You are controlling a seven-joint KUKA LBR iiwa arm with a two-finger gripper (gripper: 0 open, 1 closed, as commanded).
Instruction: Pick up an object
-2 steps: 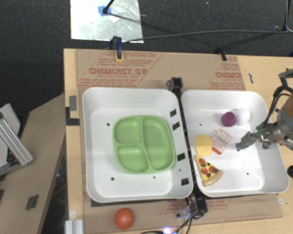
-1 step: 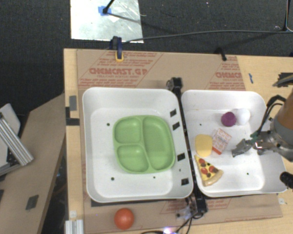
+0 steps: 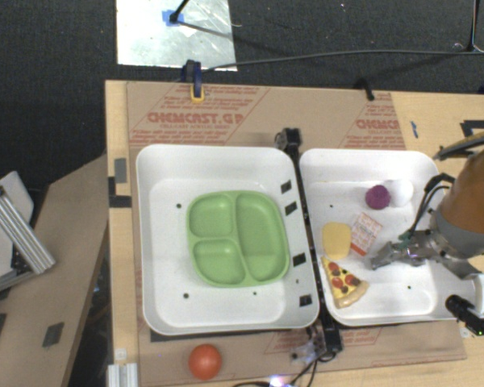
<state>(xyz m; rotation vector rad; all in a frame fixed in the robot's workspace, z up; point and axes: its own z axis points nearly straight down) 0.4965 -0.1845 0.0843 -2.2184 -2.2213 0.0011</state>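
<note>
Currently end effector (image 3: pixel 381 256) low inside right bin (image 3: pixel 419 306), toward its right edge; fingers' state cannot be told; pizza slice toy (image 3: pixel 344 280) near bin's front-left corner; yellow piece (image 3: pixel 336 239) just behind it; red-white packet (image 3: pixel 365 233) beside; purple ball (image 3: pixel 377 197) toward back edge; green divided tray (image 3: pixel 237 238) mid left bin (image 3: pixel 165 297); orange ball (image 3: pixel 205 361) on worktop (image 3: pixel 250 111) front edge.

Glossy white plastic bins (image 3: pixel 226 164); matt green plastic tray (image 3: pixel 237 238); brown cardboard base (image 3: pixel 266 111).
</note>
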